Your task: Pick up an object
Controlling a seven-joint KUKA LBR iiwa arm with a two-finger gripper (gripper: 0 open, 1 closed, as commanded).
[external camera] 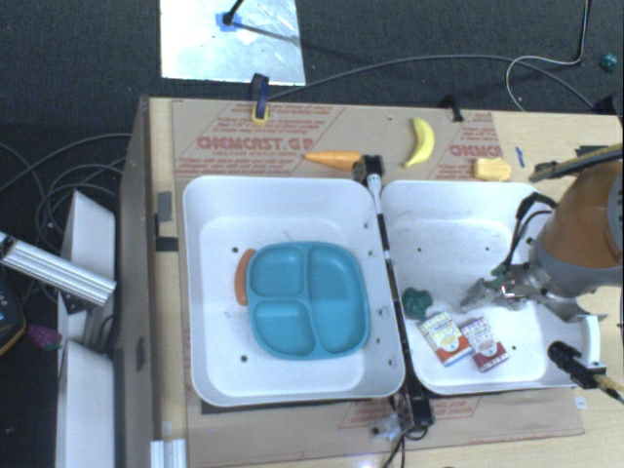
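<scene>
In the right bin (458, 208) lie a small green object (417, 302), a white and orange carton (443, 336) and a red and white carton (484, 344), all near the bin's front. My gripper (487, 293) hangs over the right bin, just above and behind the red and white carton and to the right of the green object. The grey arm with its orange band (585, 227) reaches in from the right. Nothing shows in the gripper's grasp.
The left bin (210, 261) holds a blue divided plate (307, 295) with an orange sausage-like piece (240, 276) at its left side. Behind the bins on the bench lie a carrot (331, 160), a banana (420, 141) and a yellow block (492, 170).
</scene>
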